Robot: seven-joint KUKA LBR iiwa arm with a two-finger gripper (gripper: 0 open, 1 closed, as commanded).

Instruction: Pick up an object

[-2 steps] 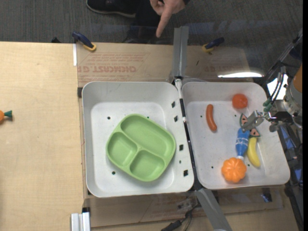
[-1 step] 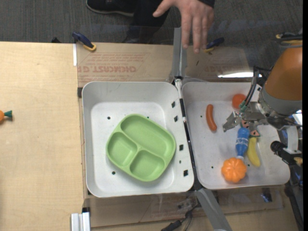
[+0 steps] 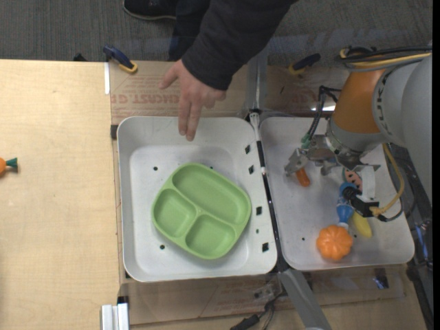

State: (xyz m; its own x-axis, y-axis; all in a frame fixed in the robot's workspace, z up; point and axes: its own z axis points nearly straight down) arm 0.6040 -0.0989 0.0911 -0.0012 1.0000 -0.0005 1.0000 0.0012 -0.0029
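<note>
My gripper (image 3: 300, 165) hangs low over the left part of the right bin (image 3: 302, 249). A small orange carrot-like piece (image 3: 303, 178) lies directly beneath its tip, touching or almost touching it. Whether that piece is gripped cannot be told. Further right in the same bin sit a round orange fruit (image 3: 334, 243), a yellow banana-like piece (image 3: 362, 227), a small blue and yellow item (image 3: 346, 209) and a small pinkish toy (image 3: 352, 178) under the arm's wrist.
The left bin (image 3: 137, 184) holds a green divided plate (image 3: 201, 210). A person's hand (image 3: 189, 105) reaches over that bin's far rim. A tiny orange toy (image 3: 5, 165) lies on the wooden bench at far left. Cables trail along the arm at right.
</note>
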